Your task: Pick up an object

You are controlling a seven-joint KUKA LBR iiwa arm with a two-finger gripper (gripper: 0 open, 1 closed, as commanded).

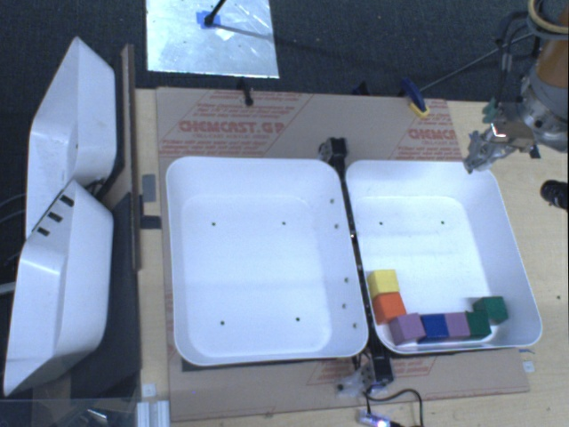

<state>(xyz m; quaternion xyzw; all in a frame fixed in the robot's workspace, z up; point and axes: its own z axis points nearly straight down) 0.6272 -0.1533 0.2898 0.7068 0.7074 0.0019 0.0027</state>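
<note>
Several small blocks lie along the front wall of the right bin (498, 212): a yellow block (383, 282), an orange block (388, 307), a purple block (406, 327), a blue block (435, 326), a second purple block (457, 324) and a green block (487, 313). My gripper (483, 152) hangs above the far right corner of that bin, well away from the blocks. Nothing shows between its fingers.
The left bin (258, 172) sits beside the right one on a cardboard sheet. Two spare white bins (67, 238) lean at the left. A shiny metal plate (213, 25) lies at the back. A blue and yellow clamp (414, 99) sits behind the right bin.
</note>
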